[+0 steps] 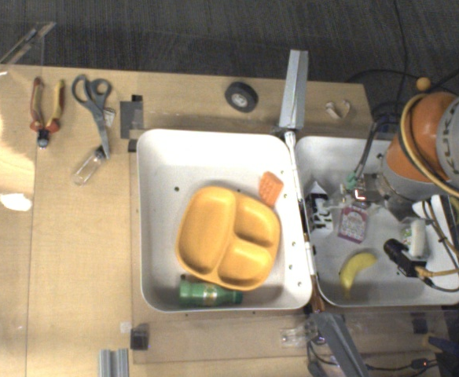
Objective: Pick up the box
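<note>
Camera view, bench seen from above at a slant. Two white bins stand side by side: the left bin (pixel 157 177) and the right bin (pixel 330 157).

Left bin: a yellow divided tray (pixel 229 236) takes up most of the floor; an orange item (pixel 270 187) lies at the tray's upper right edge, close to the wall shared with the other bin; a green bottle (pixel 209 293) lies on its side along the near wall, partly under the tray's rim.

Right bin: the box (pixel 353 225), small with pink and purple print, lies on the floor left of centre; a black-and-white item (pixel 317 210) sits just beside it against the left wall; a banana (pixel 355 267) lies below the box in the frame, apart from it.

Arm (pixel 449 151), grey with an orange band (pixel 418 136), reaches in from the right over the right bin; the gripper (pixel 355 198) stands directly above the box in the frame; contact with the box cannot be told; whether the pincer is apart or together cannot be told.

Bench outside the bins: scissors (pixel 96 108), red-handled pliers (pixel 45 108) and a roll of black tape (pixel 241 96) lie along the far side.
</note>
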### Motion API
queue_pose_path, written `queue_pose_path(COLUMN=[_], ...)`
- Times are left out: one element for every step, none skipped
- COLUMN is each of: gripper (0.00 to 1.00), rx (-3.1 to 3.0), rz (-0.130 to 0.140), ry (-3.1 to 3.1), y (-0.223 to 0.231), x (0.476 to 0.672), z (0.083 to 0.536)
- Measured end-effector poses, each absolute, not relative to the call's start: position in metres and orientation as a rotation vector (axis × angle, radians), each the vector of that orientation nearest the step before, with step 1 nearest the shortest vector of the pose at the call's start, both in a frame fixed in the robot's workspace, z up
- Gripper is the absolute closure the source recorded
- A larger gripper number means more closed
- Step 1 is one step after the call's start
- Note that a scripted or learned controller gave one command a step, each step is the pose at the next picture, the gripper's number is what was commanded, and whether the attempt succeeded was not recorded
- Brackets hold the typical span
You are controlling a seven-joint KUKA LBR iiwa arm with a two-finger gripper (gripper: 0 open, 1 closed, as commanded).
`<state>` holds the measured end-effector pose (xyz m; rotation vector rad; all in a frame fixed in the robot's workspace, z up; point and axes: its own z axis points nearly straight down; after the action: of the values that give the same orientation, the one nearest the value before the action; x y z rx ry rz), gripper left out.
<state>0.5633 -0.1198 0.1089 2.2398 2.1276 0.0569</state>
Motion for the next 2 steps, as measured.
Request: queue_pose_path(gripper=[0.00,0.00], rx=[2.182,2.097], rz=[0.033,0.046], ry=[2.201,2.270], y=[-0.1181,-0.1213], x=[0.5750,0.5739], z=[0.1087,0.1088])
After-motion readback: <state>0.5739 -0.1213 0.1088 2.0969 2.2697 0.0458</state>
